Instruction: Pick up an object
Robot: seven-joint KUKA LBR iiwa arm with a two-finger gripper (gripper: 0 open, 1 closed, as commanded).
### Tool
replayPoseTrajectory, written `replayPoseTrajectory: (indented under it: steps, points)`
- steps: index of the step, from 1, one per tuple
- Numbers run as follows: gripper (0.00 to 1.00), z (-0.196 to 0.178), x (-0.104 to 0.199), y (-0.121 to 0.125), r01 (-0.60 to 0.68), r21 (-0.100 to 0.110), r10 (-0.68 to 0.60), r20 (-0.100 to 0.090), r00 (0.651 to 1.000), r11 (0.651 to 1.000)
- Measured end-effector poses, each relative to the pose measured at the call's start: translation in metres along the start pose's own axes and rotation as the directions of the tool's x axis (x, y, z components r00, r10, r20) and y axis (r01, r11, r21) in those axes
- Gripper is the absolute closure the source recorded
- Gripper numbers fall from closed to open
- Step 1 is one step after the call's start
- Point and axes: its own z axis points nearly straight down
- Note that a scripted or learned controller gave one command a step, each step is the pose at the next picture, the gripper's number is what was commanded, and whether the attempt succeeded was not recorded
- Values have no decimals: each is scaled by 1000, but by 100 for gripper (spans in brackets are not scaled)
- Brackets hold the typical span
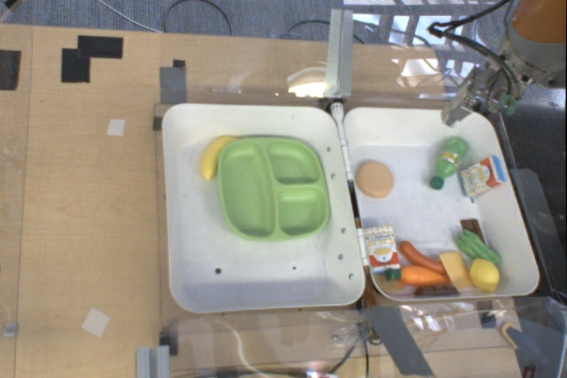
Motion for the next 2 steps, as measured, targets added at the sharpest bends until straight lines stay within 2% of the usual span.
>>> replayPoseTrajectory:
  steps: [1,2]
  points:
    - [100,49,52,-69,367,0,-367,-18,930,930]
    - [100,27,23,-42,495,-3,-495,-12,869,869]
